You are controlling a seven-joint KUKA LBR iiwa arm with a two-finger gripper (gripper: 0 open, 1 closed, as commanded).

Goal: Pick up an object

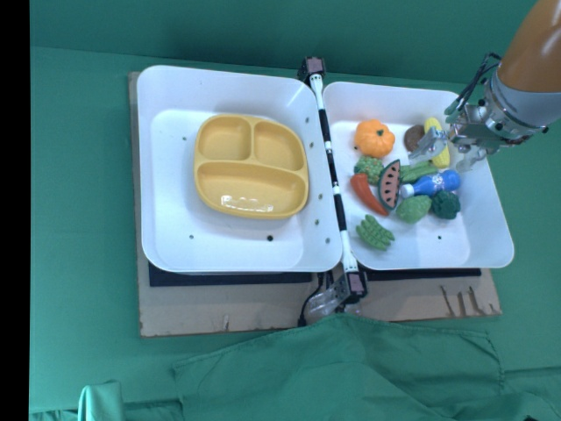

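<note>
The right bin (491, 235) holds several toy foods: an orange pumpkin (374, 137), a brown piece (414, 136), a yellow piece (436, 135), a watermelon slice (390, 184), a carrot (367, 196), a blue bottle (431, 183), a broccoli floret (446, 204) and a pea pod (375, 232). My gripper (443, 152) hangs over the bin's upper right part, directly at the yellow piece and just above the blue bottle. Its fingers look open, one on each side of the yellow piece, and nothing is lifted between them.
The left bin (175, 226) carries a yellow divided plate (252, 165). A black and white rail (331, 169) separates the two bins. More green toys (414, 208) crowd the middle of the right bin. Bare white floor shows along the right bin's front edge.
</note>
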